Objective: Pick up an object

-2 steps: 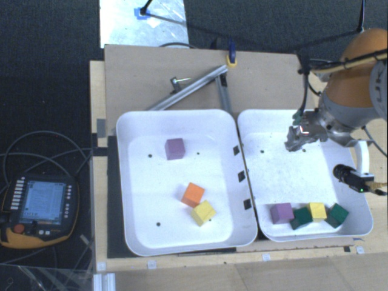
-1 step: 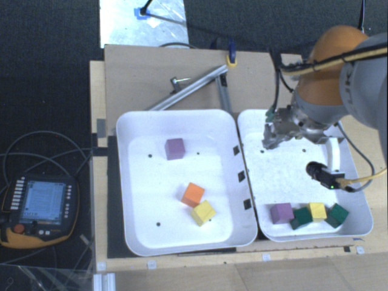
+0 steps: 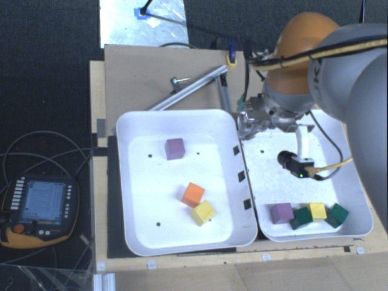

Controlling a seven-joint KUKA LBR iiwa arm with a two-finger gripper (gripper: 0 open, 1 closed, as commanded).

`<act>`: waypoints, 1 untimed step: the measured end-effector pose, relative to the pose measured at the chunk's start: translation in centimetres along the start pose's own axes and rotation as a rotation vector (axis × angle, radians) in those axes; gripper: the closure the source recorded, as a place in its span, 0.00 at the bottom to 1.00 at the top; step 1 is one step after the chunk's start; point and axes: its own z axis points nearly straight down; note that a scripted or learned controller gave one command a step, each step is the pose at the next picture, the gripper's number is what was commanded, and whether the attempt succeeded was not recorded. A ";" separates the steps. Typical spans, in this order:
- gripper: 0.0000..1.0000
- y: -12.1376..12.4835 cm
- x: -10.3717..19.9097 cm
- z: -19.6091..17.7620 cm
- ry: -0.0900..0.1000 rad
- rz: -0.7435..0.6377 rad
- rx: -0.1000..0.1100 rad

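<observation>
1. Gripper (image 3: 247, 125) hangs at the right bin's (image 3: 273, 174) eleven o'clock corner; open or closed, I cannot tell.
2. Candidates: purple cube (image 3: 174, 148) lies toward nine o'clock, row of blocks (image 3: 303, 216) toward five.
3. Danger: descending here, it likely hits the shared rim and grabs nothing.

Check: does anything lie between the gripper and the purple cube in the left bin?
Nothing visible does. The gripper is at the right rim of the left bin; only bare bin floor lies between it and the purple cube.
</observation>
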 end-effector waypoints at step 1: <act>1.00 0.2 5.3 0.1 -0.001 0.001 0.002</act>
